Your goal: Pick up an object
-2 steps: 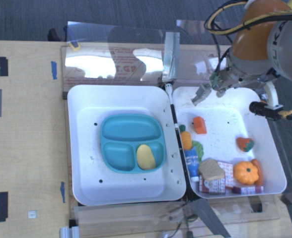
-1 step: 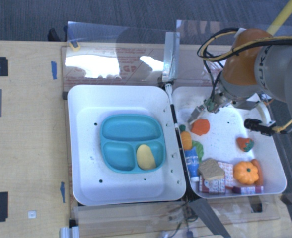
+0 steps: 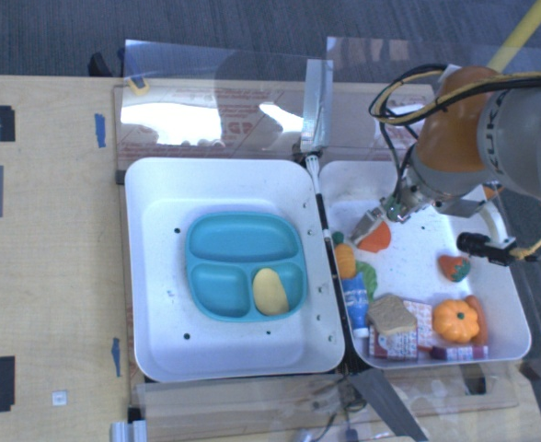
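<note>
My gripper (image 3: 378, 221) hangs over the upper left part of the right bin (image 3: 505, 288), below the orange wrist band. An orange-red wedge-shaped piece (image 3: 375, 238) lies right under its tip, touching or nearly touching it; whether the piece is gripped is hidden from this angle. Other objects lie in the same bin: a small orange pumpkin (image 3: 456, 320), a red and green strawberry-like piece (image 3: 453, 267), a tan sponge-like block (image 3: 392, 313), a red and white box (image 3: 405, 342), a blue bottle (image 3: 355, 302), an orange item (image 3: 344, 261) and a green item (image 3: 367, 275).
The left bin (image 3: 151, 247) holds a blue divided tray (image 3: 224, 242) with a yellow lemon-shaped object (image 3: 270, 291) in its lower right compartment. A metal divider (image 3: 315, 109) rises between the bins at the back. Black cables (image 3: 399, 99) loop above the wrist.
</note>
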